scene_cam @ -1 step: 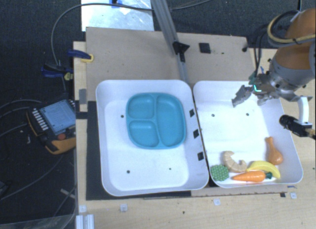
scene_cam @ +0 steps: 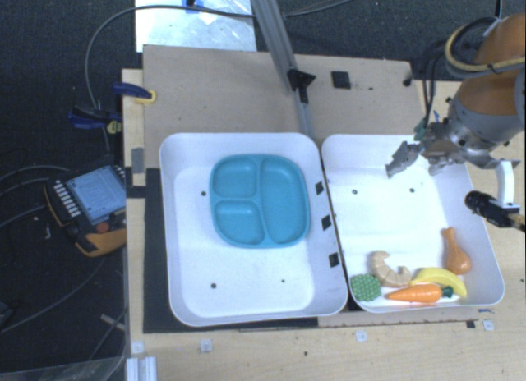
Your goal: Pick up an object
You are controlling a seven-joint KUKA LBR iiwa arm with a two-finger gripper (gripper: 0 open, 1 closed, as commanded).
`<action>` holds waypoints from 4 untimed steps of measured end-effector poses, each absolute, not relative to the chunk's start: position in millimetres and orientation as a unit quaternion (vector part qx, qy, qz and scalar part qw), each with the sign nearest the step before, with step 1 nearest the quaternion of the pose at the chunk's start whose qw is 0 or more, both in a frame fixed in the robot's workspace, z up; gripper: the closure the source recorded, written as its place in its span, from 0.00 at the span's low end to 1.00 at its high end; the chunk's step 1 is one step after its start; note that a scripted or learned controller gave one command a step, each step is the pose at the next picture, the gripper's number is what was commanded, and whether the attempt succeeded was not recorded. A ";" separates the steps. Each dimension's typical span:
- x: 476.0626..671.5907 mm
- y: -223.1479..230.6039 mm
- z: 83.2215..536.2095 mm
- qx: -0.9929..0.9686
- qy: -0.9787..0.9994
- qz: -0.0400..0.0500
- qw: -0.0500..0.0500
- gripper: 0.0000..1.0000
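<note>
Tool hovers over right bin — toy food near its front.

Arm cropped at right edge

One fixed overhead cam, slanted down, both bins in frame, arm from right

left bin holds a plate at centre frame; right bin has toy foods at lower right, gripper above its upper part.
</note>
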State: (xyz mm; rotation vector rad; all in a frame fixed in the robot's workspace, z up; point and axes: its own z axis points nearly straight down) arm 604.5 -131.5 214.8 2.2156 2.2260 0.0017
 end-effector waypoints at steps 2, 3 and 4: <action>597.9 -134.9 103.6 0.707 0.708 -0.001 -0.001 0.00; 599.7 -134.9 86.2 0.707 0.707 0.001 0.002 0.00; 601.8 -135.1 99.0 0.707 0.707 0.003 0.004 1.00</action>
